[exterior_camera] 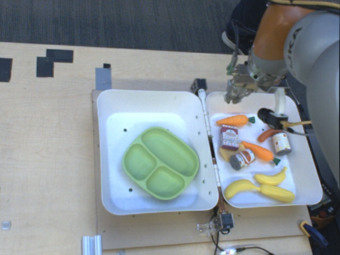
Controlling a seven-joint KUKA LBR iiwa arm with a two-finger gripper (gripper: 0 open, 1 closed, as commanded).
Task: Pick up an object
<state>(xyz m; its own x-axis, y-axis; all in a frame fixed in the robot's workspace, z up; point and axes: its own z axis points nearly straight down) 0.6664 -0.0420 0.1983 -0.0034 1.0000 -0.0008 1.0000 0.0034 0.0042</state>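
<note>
**Inspector:** Position of the arm?

**Assistant:** It reaches in from the right. The gripper (232, 98) hangs over the far edge of the right bin (304, 166), near the corner next to the divider. Nothing can be seen in its grasp. Whether it is open or closed cannot be told from this angle.

**Inspector:** Contents of that bin?

**Assistant:** All the loose items are there. A carrot (232, 121) lies closest to the gripper, just below it in the view and apart from it. Below the carrot is a small red-and-white box (230, 138). A second carrot (258, 151) lies at a slant mid-bin, with a small can (241, 159) on its side touching its left end. A small jar (281, 143) sits to the right, and a red item (265, 135) I cannot identify lies beside it. Along the near side are two bananas (241, 187) (271, 178) and a yellow piece (277, 194).

**Inspector:** The left bin?

**Assistant:** The left bin (112, 137) holds a green divided plate (161, 163), lying flat near the middle, with three compartments.
</note>
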